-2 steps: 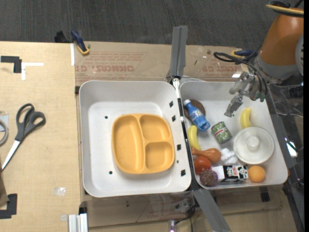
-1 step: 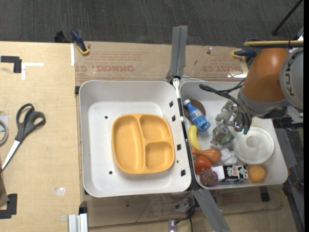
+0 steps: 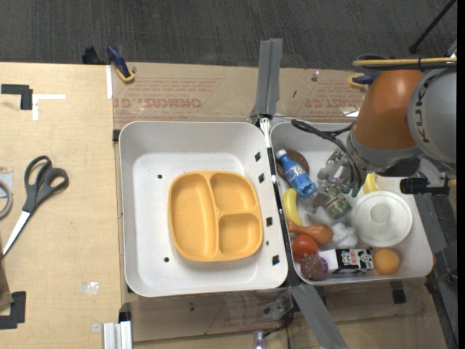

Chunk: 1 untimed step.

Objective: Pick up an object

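I see the arm [image 3: 407, 115] reaching in from the right, its orange band over the far part of the right bin [image 3: 414, 267]. The end effector [image 3: 336, 184] hangs low among the clutter there, just right of a small bottle with a blue label [image 3: 296, 173]. Whether it is apart, together or clamped on anything, I cannot tell; the metal parts blur into the items beneath.

The right bin carries the things I could pick. A banana [image 3: 291, 206] lies along its left wall, just near of the bottle. Near of that sit an orange-brown piece [image 3: 314, 232], a red tomato [image 3: 304, 246] and a dark purple round item [image 3: 314, 267]. A black-and-white carton [image 3: 352, 259] lies on its side by the near wall, with an orange [image 3: 386, 260] just right of it. A white lidded bowl [image 3: 382, 217] stands at the bin's right side.

The left bin [image 3: 145, 195] holds a yellow divided plate [image 3: 216, 215], flat at its centre. On the bench at far left, scissors [image 3: 36, 187] lie well apart from both bins.
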{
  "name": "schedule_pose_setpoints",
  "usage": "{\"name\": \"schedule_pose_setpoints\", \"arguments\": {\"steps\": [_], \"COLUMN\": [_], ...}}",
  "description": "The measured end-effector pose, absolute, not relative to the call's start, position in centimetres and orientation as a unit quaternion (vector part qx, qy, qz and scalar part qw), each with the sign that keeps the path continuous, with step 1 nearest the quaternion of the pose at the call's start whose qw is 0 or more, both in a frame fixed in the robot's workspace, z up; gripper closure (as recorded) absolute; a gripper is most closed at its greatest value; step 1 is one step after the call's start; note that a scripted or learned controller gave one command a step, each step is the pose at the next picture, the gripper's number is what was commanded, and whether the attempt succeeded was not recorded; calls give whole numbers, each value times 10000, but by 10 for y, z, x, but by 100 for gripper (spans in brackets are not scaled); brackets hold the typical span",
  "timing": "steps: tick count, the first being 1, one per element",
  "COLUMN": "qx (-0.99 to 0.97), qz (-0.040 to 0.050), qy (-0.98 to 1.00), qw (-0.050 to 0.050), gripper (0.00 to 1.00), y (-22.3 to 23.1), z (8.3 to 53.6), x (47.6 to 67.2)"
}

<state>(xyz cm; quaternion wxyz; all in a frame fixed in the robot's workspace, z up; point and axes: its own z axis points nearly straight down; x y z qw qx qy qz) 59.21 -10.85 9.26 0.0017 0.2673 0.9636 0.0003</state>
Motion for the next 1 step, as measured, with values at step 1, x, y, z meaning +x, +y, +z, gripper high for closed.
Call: {"name": "schedule_pose_setpoints", "arguments": {"steps": [1], "qx": [2984], "qz": [3], "qy": [9544], "qw": [9], "gripper": [0], "y": [-96], "z": [92], "x": [552]}}
